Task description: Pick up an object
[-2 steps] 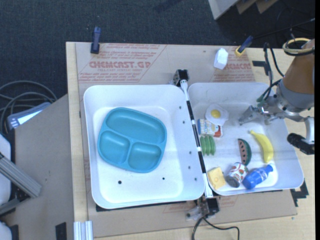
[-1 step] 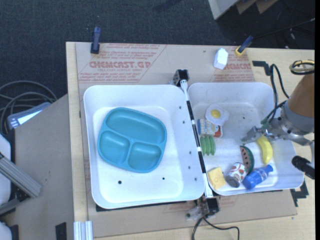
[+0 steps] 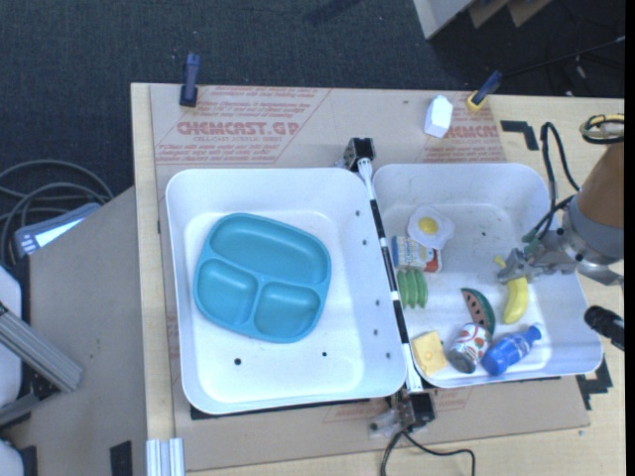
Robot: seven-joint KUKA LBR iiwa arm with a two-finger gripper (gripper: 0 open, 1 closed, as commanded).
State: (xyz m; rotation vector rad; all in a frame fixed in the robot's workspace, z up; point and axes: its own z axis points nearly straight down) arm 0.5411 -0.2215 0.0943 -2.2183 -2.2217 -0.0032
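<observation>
On the tabletop (image 3: 248, 127): two white bins lie side by side, the left bin (image 3: 198, 365) and the right bin (image 3: 466, 181) touching along their shared edge.
Left bin: a blue divided plate (image 3: 262, 277) lies near its centre.
Right bin, left side: a fried egg toy (image 3: 429, 228) at the top, a small carton (image 3: 415, 255) just below it, green beans (image 3: 412, 288) beneath that.
Right bin, near edge: a yellow cheese wedge (image 3: 430, 352), a can (image 3: 467, 346) and a blue bottle (image 3: 510, 350) close together, with a watermelon slice (image 3: 478, 308) just above the can.
Banana (image 3: 516, 298): lies by the right bin's right side, upright in the view.
Gripper (image 3: 523, 262): reaches in from the right edge, its tip just above the banana's top end.
Jaws: cannot tell whether spread or pressed together.
</observation>
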